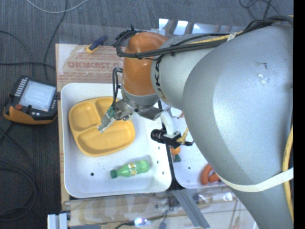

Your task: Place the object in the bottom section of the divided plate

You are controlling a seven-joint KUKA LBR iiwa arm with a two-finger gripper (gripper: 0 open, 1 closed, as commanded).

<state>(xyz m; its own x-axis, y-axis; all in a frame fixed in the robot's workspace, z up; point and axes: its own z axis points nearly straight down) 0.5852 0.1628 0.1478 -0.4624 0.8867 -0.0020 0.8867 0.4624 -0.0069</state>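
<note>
Nearest you, the green bottle (pixel 131 169) lies on its side in the left bin (pixel 76 185), light, smooth and apt to roll, so grip across its middle; beyond, the gripper (pixel 107 119) hangs over the yellow divided plate (pixel 95 147), grasp unclear.

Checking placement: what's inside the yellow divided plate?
The gripper hangs over the divided plate near its dividers. The visible sections look bare; the patch under the gripper is covered. A green bottle lies outside it, in the left bin.
</note>
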